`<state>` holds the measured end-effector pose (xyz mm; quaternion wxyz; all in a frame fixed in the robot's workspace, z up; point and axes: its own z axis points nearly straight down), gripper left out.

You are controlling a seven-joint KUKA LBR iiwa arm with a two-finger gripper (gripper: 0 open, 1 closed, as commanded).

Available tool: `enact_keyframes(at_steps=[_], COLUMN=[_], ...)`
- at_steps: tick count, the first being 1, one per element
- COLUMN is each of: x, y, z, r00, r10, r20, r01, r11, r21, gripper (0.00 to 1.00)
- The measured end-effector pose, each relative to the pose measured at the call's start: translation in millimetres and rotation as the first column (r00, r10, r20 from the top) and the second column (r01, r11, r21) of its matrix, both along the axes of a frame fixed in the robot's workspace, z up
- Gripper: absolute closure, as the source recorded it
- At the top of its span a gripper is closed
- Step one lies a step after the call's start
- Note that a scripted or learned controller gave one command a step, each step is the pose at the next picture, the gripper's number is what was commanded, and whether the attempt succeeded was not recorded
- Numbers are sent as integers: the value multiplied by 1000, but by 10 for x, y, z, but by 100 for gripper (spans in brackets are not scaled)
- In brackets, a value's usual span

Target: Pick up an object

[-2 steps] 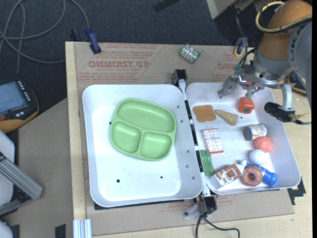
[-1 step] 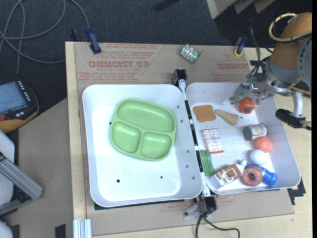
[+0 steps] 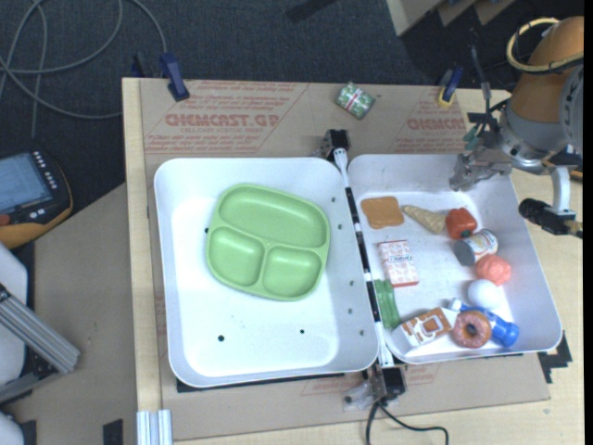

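Nearest the camera, along the right bin's (image 3: pixel 542 290) front edge, sits a crowd: a chocolate-glazed donut (image 3: pixel 473 328) lying against a blue piece (image 3: pixel 503 330), a small orange-and-white carton (image 3: pixel 427 326) to its left, and a green strip (image 3: pixel 385 304) along the divider. Just behind them a white egg shape (image 3: pixel 483 293), then a pinkish-orange ball (image 3: pixel 494 269), then a little jar with a grey lid (image 3: pixel 474 246). Mid-bin there is a red-and-white packet (image 3: pixel 397 261) lying flat. Further back, a red pepper-like piece (image 3: pixel 460 221), a cone-shaped pastry (image 3: pixel 423 217) and a brown toast slice (image 3: pixel 381 212) in a row. Over in the left bin (image 3: pixel 176 248), a green divided plate (image 3: pixel 268 240) rests alone, three compartments up. Now to the far right corner: the hand (image 3: pixel 471 176) hangs over the back of the right bin, above bare white floor, well apart from the donut cluster and nearest to the red piece, which lies just in front of it. Nothing is visible between its tips, and whether they are spread or closed I cannot tell from this angle. The grey arm (image 3: pixel 537 123) comes in from the right, orange band uppermost, wrist tipped down towards the bin. Beyond, on the brown surface (image 3: pixel 232 114), a small green wrapped object (image 3: pixel 355 100) lies by itself between two blue clamps.
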<state>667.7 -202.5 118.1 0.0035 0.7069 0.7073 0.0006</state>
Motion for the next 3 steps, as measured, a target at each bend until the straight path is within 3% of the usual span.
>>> enact_keyframes(at_steps=[1, 2, 3], x=[-1, -551, -158], y=[2, 255, -199], z=[-3, -281, 232], r00=[1000, 1000, 1000], r10=[0, 1, -1], r20=[-1, 6, -2], r01=[0, -1, 1], r11=[1000, 1000, 1000], r21=[0, 4, 2], gripper=[0, 0, 0])
